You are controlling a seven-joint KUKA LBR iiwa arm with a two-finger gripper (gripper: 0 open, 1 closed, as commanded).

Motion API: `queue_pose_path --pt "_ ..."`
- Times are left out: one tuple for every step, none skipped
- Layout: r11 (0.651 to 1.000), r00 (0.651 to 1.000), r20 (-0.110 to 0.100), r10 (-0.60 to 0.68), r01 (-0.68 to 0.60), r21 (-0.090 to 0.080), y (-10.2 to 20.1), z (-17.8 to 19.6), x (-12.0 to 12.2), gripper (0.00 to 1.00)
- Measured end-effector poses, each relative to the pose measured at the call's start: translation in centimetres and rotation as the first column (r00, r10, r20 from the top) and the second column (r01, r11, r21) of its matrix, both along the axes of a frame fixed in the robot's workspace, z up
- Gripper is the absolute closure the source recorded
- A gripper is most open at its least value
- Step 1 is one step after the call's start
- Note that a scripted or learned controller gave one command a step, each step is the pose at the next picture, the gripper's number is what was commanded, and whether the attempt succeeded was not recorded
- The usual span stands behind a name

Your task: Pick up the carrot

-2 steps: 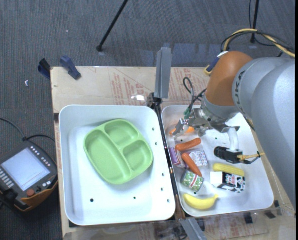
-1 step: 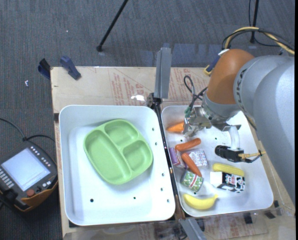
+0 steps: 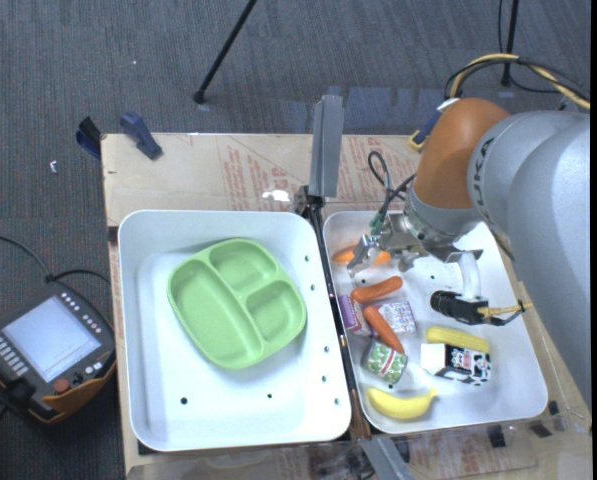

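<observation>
Several orange pieces lie in the right bin (image 3: 523, 368). A tapered carrot (image 3: 383, 328) rests near the bin's middle left, pointing toward the front. Just behind it is a redder orange sausage-like piece (image 3: 376, 289). Another orange piece (image 3: 352, 256) lies at the back left corner, partly hidden under my gripper (image 3: 379, 245). The gripper hangs low over that corner, right at this piece. The arm's orange band (image 3: 458, 158) rises behind it. Whether anything is held cannot be made out.
The right bin also holds a banana (image 3: 403, 401), a yellow piece (image 3: 456, 339), a cow-patterned carton (image 3: 460, 366), a green carton (image 3: 385, 362) and a pink-dotted packet (image 3: 398, 316). A green divided plate (image 3: 238, 300) lies in the left bin (image 3: 148, 408).
</observation>
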State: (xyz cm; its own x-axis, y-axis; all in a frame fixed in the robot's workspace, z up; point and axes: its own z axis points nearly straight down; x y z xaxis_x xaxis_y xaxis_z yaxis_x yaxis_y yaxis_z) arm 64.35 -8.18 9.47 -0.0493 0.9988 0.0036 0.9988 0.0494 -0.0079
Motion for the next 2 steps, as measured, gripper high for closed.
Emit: queue_pose_path --pt "1.000 1.000 -0.003 0.000 0.000 0.001 0.00 0.30 -0.05 1.00" --pt "1.000 1.000 -0.002 0.000 0.000 0.001 -0.02 0.84 -0.01 0.00"
